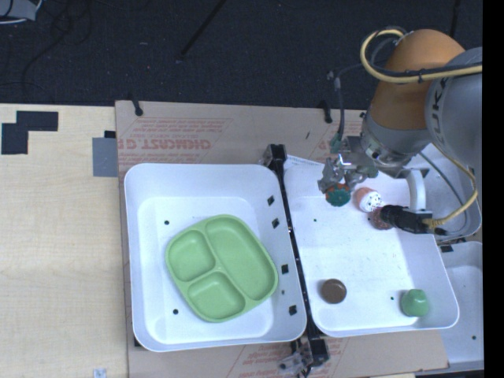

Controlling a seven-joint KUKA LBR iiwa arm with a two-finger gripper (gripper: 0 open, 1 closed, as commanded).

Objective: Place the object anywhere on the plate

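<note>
Plate [221, 268], green and three-sectioned, is lying bare in the left bin [150, 203]. Rightward, the gripper [338, 187] is hanging over a teal object [339, 198] in the right bin [358, 246]; grip undeterminable. Placement is pending.

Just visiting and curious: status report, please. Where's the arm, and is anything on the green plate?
Gripper low at right bin's far edge, at a teal object; grip unclear. Green plate in left bin, nothing on it. Bin divider lies between.
</note>
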